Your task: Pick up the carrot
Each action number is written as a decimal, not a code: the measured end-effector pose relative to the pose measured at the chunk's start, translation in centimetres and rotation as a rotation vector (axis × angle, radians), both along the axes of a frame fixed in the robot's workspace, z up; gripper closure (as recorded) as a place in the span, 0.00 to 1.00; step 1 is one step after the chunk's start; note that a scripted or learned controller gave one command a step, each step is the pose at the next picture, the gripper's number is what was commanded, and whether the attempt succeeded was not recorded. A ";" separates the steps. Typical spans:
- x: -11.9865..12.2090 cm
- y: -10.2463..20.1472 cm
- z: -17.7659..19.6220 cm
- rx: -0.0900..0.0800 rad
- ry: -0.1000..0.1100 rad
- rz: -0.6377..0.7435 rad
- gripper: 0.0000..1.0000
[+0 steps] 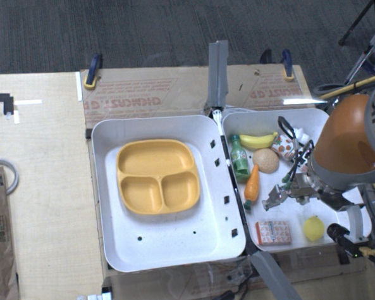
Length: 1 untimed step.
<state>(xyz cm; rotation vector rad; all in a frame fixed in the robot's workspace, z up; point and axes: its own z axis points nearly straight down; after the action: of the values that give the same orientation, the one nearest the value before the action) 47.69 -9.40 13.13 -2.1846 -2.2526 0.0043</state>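
Your hand (274, 198) hung low over the right bin (269, 117), near the middle of its floor. The metal fingers (271, 200) pointed to the left side of the view, but I could not tell if they were spread or pressed together, because they were small and mixed with the wrist parts. Nothing was visible between them.

The carrot (251, 183) lay just beside the hand, a little up and to the left of the fingertips, apart from them. It was tilted, with its thick end toward the near-left and its thin end pointing to the brown round fruit (266, 160), which it nearly touched. On the far side of the carrot from the hand ran the bin's left wall, so the room there was narrow. The green bottle (238, 156) lay along that same wall, beyond the carrot, and the banana (258, 140) lay farther, near the far wall.

Below the hand, toward the near edge, you had the small red box (273, 232) and, to its right, the lemon (313, 228). Between the hand and these two the white floor was bare.

Past the wall, the left bin (108, 202) held the yellow divided plate (157, 176), well apart from the hand.
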 end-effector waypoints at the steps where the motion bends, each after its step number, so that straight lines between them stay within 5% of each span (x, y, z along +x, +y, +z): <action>1: 2.5 5.5 5.9 0.000 -0.003 0.322 0.00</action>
<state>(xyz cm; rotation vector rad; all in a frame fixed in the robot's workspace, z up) 50.23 -3.93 19.03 -1.7971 -2.5764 0.0020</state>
